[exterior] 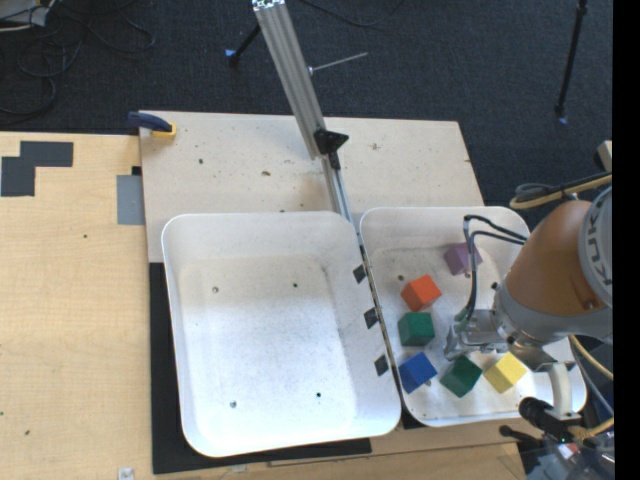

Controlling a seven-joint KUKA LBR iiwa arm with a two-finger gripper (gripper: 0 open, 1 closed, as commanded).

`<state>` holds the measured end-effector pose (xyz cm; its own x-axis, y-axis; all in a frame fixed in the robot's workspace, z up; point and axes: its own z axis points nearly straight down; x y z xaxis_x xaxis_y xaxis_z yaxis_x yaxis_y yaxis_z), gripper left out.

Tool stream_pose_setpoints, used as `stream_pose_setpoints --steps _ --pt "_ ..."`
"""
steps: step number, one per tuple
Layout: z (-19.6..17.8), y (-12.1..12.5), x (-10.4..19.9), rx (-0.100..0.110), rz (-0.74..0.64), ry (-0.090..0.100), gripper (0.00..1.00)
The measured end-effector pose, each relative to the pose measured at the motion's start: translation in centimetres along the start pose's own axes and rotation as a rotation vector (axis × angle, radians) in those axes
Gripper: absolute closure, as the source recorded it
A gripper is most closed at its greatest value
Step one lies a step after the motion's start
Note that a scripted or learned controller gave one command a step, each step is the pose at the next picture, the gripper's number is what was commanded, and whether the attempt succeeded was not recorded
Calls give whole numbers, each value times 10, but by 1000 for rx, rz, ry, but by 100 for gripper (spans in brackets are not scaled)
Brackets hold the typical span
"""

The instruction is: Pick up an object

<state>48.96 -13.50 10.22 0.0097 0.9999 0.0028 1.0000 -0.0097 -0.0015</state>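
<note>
Pale wood surface (60, 298) carries two white bins; mine is the right bin (400, 230). My gripper (468, 346) hangs just above the dark green block (461, 377), yellow block (506, 371) beside it; its opening I cannot tell. Orange block (421, 291) lies beyond.

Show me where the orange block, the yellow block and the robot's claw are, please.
orange block (421, 291), camera view, on its top face.
yellow block (506, 372), camera view, on its top face.
claw (468, 340), camera view, on its metal tip above the green blocks.
</note>
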Motion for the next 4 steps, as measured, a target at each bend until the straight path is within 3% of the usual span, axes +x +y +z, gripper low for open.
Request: stream_pose_setpoints --steps 4 --pt "-172 12 15 -2 -12 -3 100"
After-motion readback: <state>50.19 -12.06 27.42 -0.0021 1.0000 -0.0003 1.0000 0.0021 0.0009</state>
